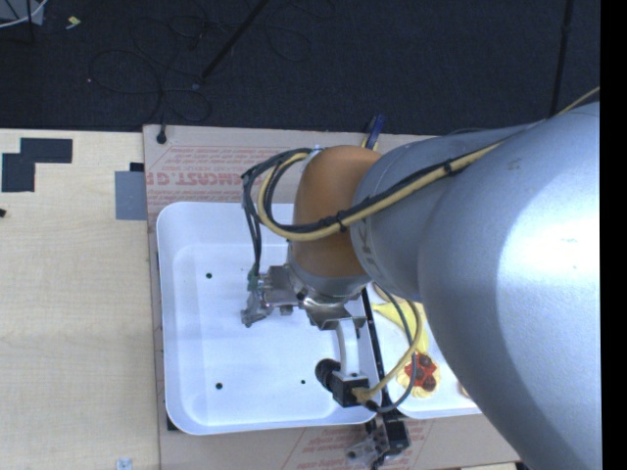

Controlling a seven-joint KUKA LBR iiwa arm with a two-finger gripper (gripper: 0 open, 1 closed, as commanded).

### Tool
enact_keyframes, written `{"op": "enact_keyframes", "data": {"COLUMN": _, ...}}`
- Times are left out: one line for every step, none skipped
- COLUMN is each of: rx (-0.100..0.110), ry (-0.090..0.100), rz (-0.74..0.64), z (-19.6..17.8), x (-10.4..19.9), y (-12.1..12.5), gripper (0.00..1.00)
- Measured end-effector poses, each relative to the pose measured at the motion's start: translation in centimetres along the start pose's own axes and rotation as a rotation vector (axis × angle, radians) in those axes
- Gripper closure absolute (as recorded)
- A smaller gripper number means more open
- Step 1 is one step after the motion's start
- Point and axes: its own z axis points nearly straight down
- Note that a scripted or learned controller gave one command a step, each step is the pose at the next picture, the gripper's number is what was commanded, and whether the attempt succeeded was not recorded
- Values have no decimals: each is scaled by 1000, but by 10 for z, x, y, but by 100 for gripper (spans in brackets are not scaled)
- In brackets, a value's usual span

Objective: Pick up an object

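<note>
My arm reaches across the two bins, and my gripper (331, 306) hangs low over the left bin (196, 262), near its right side. I cannot tell how it is set, as the wrist hides it. The nearest object I can make out is a red and yellow thing (421, 372) in the right bin, just beside my cables, lying to my gripper's right and nearer the front rim.
</note>
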Motion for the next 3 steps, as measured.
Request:
{"op": "enact_keyframes", "data": {"rx": -11, "ry": -2, "rz": -1, "z": 65, "x": 96, "y": 39, "gripper": 0}}
{"op": "enact_keyframes", "data": {"rx": -7, "ry": -3, "rz": 3, "z": 63, "x": 92, "y": 38, "gripper": 0}}
{"op": "enact_keyframes", "data": {"rx": -1, "ry": -3, "rz": 2, "z": 55, "x": 92, "y": 37, "gripper": 100}}
